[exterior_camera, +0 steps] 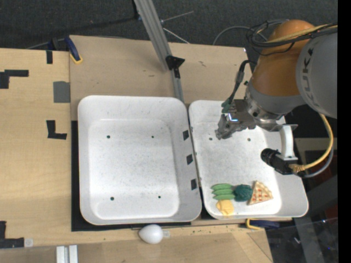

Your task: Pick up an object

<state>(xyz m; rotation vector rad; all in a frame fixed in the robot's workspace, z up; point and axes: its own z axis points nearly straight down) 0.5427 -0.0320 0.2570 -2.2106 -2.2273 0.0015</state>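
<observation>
Camera view: end effector [225, 129] over right bin's [285, 201] far-left corner, grip state impossible to tell. Pizza slice toy [260, 193] near front edge, judged light, stiff; best pinched across flat sides.

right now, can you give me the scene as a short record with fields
gripper: above the right bin's upper part, nothing seen between its fingers
right bin: toy items clustered at its near edge
items: green pea pod, dark green piece, yellow piece, pizza slice
left bin: white, speckled
outside bins: white egg on the bench, near edge
</observation>
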